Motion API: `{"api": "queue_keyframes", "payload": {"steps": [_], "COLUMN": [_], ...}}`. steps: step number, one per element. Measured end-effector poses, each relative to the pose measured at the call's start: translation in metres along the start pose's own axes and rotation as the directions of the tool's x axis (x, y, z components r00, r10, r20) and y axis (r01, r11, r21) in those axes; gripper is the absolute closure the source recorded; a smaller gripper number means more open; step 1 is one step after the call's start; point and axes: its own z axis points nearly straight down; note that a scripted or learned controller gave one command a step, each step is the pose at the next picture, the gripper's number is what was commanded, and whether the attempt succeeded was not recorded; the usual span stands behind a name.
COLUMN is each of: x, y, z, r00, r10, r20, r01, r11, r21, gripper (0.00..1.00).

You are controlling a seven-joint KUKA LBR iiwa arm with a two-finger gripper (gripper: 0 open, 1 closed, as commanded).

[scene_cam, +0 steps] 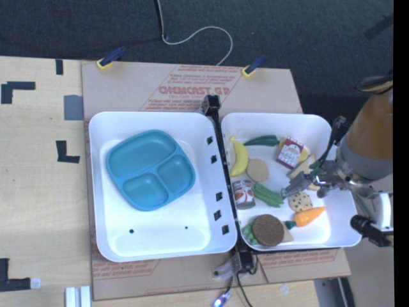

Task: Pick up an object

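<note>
Hovering over the right bin point(319, 123) right now, coming in from its right edge, and honestly the pick hasn't happened yet as far as I can judge. My gripper point(299, 185) sits low over the middle-right part of the bin, just above the round cracker point(298, 202) and right next to the carrot point(308, 216). Whether the jaws are spread or pinched I really can't tell, the whole thing is a dark blur at that spot, and I can't make out anything sitting between them. So no claiming a catch.

Plenty to choose from though. The banana point(238, 157) lies along the bin's left wall with a tan disc point(258, 170) beside it, a small can point(243, 194) below that, and a green pepper-looking piece point(268, 196) between the can and me. Up near the far edge there's a dark green bean-like thing point(261, 141) and a red and white box point(290, 152). A chocolate cookie point(268, 229) rests at the near edge.

The left bin point(102, 171) only carries the blue divided plate point(151, 169) in its far-left half, well apart from me.

My guess at progress: approach is basically done, I'm down among the stuff at the right side of the bin, closest to the cracker and carrot. Still left: actually closing on one of them, then lifting it clear. The items are packed close there, so nudging a neighbour instead of gripping cleanly looks like the main risk.
</note>
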Motion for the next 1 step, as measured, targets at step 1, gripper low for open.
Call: {"api": "queue_keyframes", "payload": {"steps": [1], "x": [0.0005], "y": [-0.0001], "z": [-0.0097], "r00": [1.0], "r10": [-0.001], "r20": [-0.001], "r01": [0.001], "r11": [1.0], "r21": [0.001], "gripper": [1.0]}}
